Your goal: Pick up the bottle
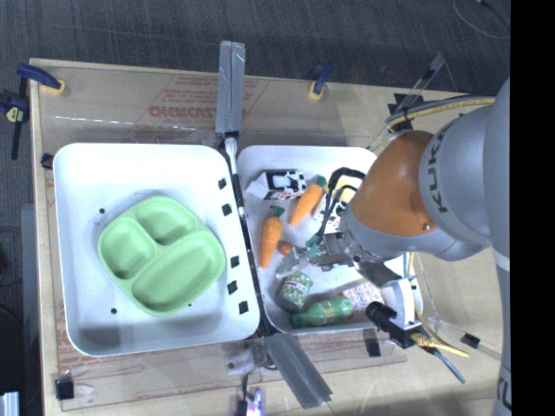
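Observation:
The bottle (pixel 323 312) is green and lies on its side along the front wall of the right bin (pixel 260 167), its labelled end pointing right. My gripper (pixel 319 253) hangs over the middle of that bin, just above and behind the bottle. The wrist and its orange band (pixel 390 189) hide much of the bin's right half. Nothing shows held in the gripper.
Two carrots (pixel 305 203) (pixel 270 239) lie in the right bin near its left wall. A black-and-white pack (pixel 282 182) sits at the back, and a small round greenish tin (pixel 296 290) rests beside the bottle. A green divided plate (pixel 162 254) lies in the left bin (pixel 78 172).

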Available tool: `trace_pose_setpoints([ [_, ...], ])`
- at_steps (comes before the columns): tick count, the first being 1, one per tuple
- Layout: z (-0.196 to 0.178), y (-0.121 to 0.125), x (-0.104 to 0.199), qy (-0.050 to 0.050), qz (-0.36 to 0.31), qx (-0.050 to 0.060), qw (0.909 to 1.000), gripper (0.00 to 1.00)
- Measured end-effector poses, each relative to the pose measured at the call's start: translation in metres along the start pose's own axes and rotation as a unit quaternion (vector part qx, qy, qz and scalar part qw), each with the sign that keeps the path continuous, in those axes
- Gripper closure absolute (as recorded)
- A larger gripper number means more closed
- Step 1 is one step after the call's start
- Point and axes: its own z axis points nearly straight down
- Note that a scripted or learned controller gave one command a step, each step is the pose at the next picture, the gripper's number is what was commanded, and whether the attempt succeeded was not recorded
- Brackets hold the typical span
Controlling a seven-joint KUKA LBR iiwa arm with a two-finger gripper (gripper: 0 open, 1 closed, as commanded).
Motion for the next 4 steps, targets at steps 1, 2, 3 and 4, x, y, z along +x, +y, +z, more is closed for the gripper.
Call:
trace_pose_setpoints([
  [1, 0.046, 0.001, 0.014, -0.005, -0.035, -0.002, 0.9994, 0.0],
  [2, -0.107, -0.004, -0.049, -0.002, -0.116, -0.002, 0.9932, 0.0],
  [3, -0.004, 0.003, 0.023, -0.001, -0.145, -0.001, 0.9894, 0.0],
  [4, 0.021, -0.001, -0.009, 0.0, -0.148, 0.001, 0.989, 0.0],
])
